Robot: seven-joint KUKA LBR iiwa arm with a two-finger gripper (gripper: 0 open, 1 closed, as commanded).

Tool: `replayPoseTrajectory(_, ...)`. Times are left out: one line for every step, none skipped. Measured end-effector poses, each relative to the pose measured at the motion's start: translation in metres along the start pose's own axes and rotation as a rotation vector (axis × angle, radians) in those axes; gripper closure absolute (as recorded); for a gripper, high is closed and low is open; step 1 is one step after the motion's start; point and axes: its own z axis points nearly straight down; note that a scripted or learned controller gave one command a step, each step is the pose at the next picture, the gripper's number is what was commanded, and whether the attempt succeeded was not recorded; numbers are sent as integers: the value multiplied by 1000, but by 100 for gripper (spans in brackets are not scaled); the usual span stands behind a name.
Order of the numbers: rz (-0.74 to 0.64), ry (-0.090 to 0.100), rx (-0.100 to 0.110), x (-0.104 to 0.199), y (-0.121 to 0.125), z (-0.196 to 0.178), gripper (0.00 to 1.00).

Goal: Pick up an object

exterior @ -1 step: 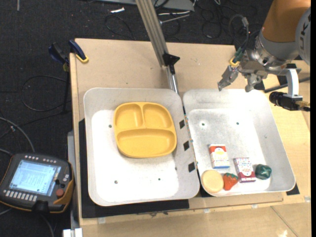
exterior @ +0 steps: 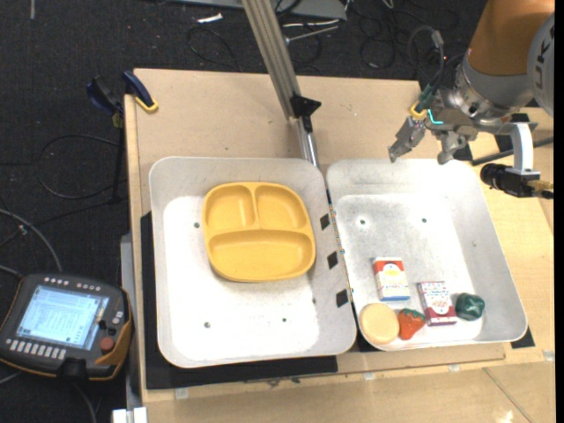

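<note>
A pendant [exterior: 62, 324] with a lit screen lay on the floor at the near left, beside the desk [exterior: 220, 113]. In the right bin [exterior: 467, 192], the objects clustered along the near edge: a pale disc [exterior: 380, 322], a red piece [exterior: 411, 324] touching it, a small pink box [exterior: 434, 302] just beside that, and a dark green lump [exterior: 470, 307] at the right end. An orange-and-white carton [exterior: 390, 279] lay just behind the disc. The left bin [exterior: 176, 236] held a yellow divided tray [exterior: 259, 231] toward its far side. Farther back, the gripper [exterior: 425, 146] hung above the right bin's far rim, well apart from the objects; its fingers [exterior: 401, 144] were spread open and held nothing. A blue-and-yellow clamp [exterior: 139, 92] sat at the desk's far left corner.
</note>
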Motion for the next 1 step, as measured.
replayPoseTrajectory(3, 0, 5, -1, -3, 64, 0)
